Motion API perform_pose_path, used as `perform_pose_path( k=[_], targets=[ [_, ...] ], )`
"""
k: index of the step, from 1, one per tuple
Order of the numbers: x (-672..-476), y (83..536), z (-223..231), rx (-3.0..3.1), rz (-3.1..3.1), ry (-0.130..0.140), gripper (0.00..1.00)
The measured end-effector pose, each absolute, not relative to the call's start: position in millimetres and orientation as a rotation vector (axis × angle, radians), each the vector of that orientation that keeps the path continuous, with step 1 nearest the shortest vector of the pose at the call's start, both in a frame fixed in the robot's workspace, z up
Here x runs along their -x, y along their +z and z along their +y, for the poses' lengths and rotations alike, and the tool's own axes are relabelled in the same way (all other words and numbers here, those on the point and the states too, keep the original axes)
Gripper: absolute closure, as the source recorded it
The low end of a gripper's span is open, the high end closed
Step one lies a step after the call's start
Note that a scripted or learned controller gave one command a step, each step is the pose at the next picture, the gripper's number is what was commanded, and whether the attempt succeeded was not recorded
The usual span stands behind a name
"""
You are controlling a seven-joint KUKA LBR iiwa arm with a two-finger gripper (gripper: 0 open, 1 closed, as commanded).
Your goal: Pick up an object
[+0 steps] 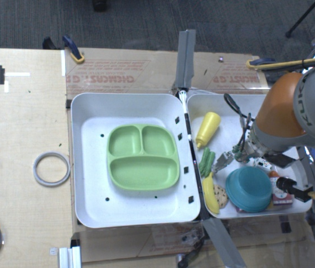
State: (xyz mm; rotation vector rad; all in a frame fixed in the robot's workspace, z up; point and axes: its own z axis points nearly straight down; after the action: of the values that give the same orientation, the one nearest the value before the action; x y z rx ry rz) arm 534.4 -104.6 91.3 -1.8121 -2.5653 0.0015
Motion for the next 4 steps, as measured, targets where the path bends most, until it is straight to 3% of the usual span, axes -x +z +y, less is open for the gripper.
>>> perform_pose_path(
  k=[1, 2, 3, 4],
  targets=[
    [-478.0, 92, -107, 1.755, -2.607, -0.001, 0.00],
    [-530.4, 91, -99, 1.800, -2.573, 0.002, 0.00],
    [-493.6, 92, -151, 1.845, -2.542, 0.001, 0.00],
    [-478.5, 92, -126, 1.860, -2.533, -0.002, 0.00]
  ],
)
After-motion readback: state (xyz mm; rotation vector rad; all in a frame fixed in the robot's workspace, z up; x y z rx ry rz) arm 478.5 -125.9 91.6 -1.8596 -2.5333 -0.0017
